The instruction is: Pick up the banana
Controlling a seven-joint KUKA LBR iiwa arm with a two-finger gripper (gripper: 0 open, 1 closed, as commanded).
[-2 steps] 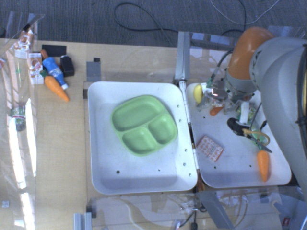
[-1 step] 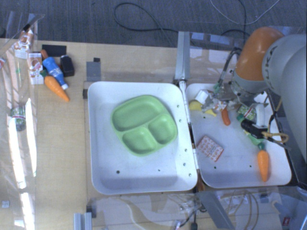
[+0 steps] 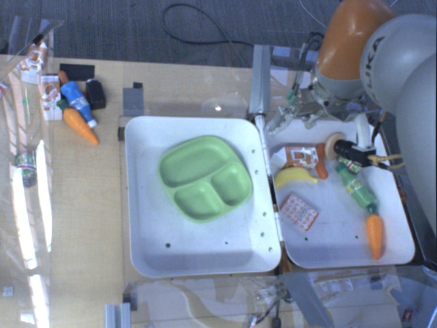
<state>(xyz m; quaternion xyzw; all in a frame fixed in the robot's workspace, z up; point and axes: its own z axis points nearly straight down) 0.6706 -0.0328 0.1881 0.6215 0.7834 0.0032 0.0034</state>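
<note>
Camera view: a pale wooden bench (image 3: 82, 203) carries two shallow white bins side by side, with dark ribbed carpet (image 3: 171, 12) beyond its far edge and a black cable (image 3: 205, 26) looping across it. The left bin (image 3: 143, 244) holds a green divided plate (image 3: 203, 178). In the right bin (image 3: 396, 244) the banana (image 3: 295, 177) lies near the left wall, just below an orange-and-white packet (image 3: 302, 157). A red-checked packet (image 3: 298, 211) sits in front of the banana; a green bottle (image 3: 358, 188) and a carrot (image 3: 374, 234) lie toward the right side.

The grey arm (image 3: 403, 60) with its orange band (image 3: 348, 33) reaches in from the upper right. The gripper (image 3: 295, 112) hangs over the far edge of the right bin, apart from the banana, with nothing between its fingers; how far they are spread I cannot tell.

On the bench's far left corner lie a second carrot (image 3: 80, 126), a blue bottle (image 3: 76, 102), small cartons (image 3: 49, 96) and black blocks (image 3: 89, 80). Glare streaks the left side.
</note>
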